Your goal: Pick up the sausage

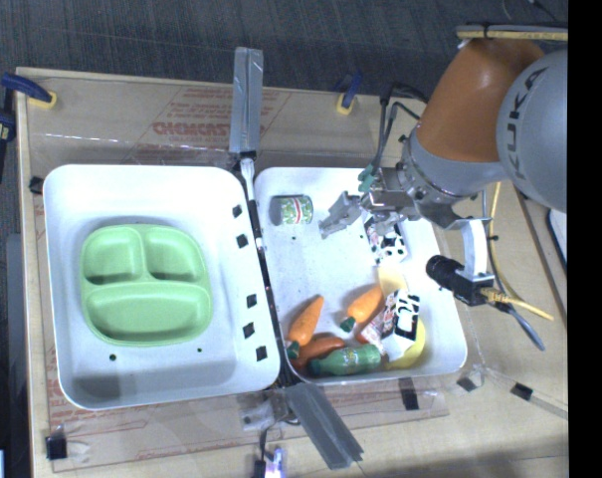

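You can read "KUKA" in dark letters running down the grey arm (539, 118) at about two o'clock. At twelve o'clock, red print on the bench's sheet (196, 118) sits upside down, too blurred for you to make out

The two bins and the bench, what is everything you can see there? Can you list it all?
Bins: 2, white, side by side on the bench.
Divided plate: 1, green, left bin.
Small can: 1, green label, right bin, far corner.
Carrots: 2, orange, right bin, near side.
Sausage: 1, reddish-brown, near edge, beside the carrots.
Green bottle-like toy: 1, near edge.
Banana: 1, yellow, near right corner.
Clamps: several, blue, bench edges.
Gripper: 1, grey, over the right bin.
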Action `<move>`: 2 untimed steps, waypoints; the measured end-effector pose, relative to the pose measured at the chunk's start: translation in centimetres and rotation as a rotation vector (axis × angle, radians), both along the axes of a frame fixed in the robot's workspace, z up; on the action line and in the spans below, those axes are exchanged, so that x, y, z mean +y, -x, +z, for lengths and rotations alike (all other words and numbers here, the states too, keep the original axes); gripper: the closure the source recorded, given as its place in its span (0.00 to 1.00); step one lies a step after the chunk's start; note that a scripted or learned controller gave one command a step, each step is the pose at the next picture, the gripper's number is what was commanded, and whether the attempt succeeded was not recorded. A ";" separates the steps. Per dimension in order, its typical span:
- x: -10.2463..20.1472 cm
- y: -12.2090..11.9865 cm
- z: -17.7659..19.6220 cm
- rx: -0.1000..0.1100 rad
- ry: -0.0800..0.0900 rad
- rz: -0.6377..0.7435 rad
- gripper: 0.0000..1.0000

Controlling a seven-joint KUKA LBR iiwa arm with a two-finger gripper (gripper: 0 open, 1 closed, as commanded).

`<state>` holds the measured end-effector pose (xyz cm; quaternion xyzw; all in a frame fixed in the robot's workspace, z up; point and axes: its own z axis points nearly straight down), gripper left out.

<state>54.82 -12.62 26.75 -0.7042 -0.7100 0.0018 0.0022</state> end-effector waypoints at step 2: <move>0.2 -0.3 -17.4 -0.007 0.009 0.404 0.00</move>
